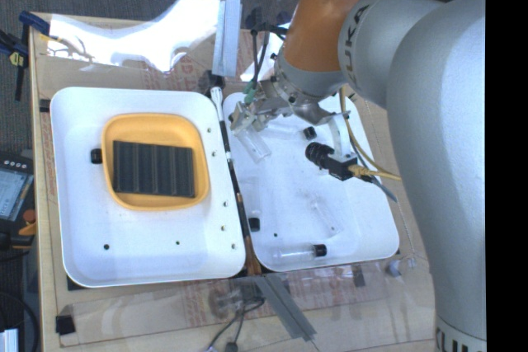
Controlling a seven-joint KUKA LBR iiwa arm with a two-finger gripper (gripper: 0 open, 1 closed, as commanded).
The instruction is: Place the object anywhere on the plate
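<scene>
low over the right bin [363, 239], the claw [247, 121] looks empty; its spread is unclear.

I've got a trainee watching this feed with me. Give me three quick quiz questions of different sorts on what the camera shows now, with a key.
1. True or false: the yellow plate sits in the left bin.
2. Which bin is the gripper over? A) left B) right C) neither
3. Fill in: a dark ribbed ___ lies on the plate.

Key
1. True.
2. B: it is at the upper left corner of the right bin.
3. Block; it covers the plate's centre and lower part.
</scene>
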